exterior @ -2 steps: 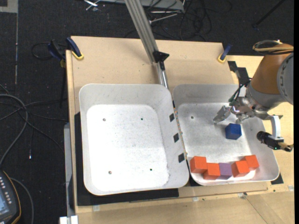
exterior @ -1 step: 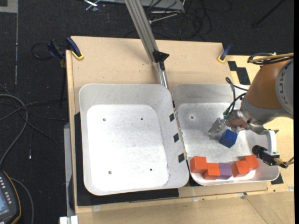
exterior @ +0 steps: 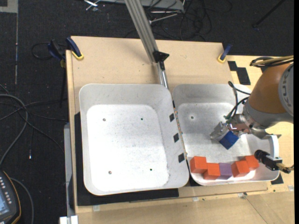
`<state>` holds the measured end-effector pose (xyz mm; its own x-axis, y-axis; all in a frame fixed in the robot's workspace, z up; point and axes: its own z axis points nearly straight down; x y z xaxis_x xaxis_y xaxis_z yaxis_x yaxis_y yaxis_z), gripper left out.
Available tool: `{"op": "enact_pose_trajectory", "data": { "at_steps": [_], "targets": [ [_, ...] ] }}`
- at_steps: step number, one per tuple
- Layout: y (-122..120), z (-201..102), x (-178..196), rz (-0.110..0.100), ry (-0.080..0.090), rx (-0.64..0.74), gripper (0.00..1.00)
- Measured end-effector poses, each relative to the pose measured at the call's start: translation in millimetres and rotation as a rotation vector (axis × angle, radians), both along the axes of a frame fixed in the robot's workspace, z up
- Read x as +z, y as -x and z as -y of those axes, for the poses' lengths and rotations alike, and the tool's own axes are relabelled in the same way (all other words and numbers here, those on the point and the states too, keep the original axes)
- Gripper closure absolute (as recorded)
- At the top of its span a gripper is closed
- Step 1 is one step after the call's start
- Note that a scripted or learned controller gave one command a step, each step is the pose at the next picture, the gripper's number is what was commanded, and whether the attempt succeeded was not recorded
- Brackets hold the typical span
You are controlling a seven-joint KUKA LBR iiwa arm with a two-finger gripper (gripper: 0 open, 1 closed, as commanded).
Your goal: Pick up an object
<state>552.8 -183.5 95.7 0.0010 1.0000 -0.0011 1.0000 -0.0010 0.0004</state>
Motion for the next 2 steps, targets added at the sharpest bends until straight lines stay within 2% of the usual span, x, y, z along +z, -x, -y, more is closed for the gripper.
{"op": "enact_pose_trajectory", "data": {
  "at_steps": [1, 2],
  "targets": [
    [0, 10, 122, 0.009, 0.003, 0.003, 0.0],
    [6, 22, 12, 0.004, 0.001, 0.003, 0.0]
  ]
}}
